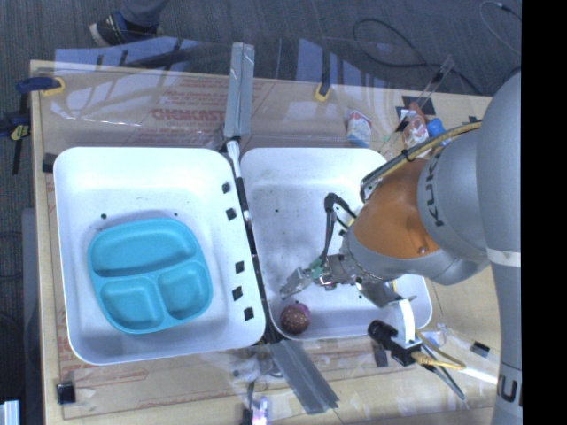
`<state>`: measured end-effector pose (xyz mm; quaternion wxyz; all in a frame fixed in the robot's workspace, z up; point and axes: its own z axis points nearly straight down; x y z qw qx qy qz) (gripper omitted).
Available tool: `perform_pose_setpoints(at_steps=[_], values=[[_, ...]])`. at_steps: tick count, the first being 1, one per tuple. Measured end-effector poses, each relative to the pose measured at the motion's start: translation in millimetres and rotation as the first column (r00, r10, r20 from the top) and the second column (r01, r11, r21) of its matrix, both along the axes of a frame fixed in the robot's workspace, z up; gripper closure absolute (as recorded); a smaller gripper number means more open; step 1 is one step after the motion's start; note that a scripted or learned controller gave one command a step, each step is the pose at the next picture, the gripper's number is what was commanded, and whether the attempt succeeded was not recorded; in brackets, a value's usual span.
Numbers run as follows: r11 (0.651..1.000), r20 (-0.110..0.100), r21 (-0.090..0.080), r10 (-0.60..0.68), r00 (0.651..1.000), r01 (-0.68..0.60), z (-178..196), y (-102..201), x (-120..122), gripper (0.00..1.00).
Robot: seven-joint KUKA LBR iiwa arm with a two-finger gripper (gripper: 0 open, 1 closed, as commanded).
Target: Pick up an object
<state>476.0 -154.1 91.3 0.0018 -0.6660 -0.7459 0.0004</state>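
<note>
Lower middle of the frame, right-hand bin (266,184): one small, round, dark reddish object (295,317), lying on the bin floor near the bottom wall and close to the divider between the two bins. Being roughly ball-shaped, it shows no clear long axis or pointing direction.

Just above and right of it: gripper (306,280), low in the same bin, reaching leftward from the arm (416,211), grey with an orange band, which enters from the right. Whether the gripper is released or clenched I cannot tell; it stands apart from the round object, nothing visibly grasped.

Left-hand bin (71,175): one blue tray (149,274) with three compartments, flat on the floor, lower left of the frame.

Wooden surface (292,104): small packets and wrappers (359,127) beyond the right bin, upper right.
</note>
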Motion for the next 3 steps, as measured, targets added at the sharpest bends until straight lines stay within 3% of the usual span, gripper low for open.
perform_pose_setpoints(at_steps=[1,2,3], values=[[1.000,0.001,-0.001,-0.021,1.000,0.021,0,-17,69,0.00],[0.950,0.000,0.001,0.311,0.950,-0.311,0,4,0,0.00],[0.942,0.003,-0.002,0.335,0.942,-0.335,1,-37,99,0.00]])
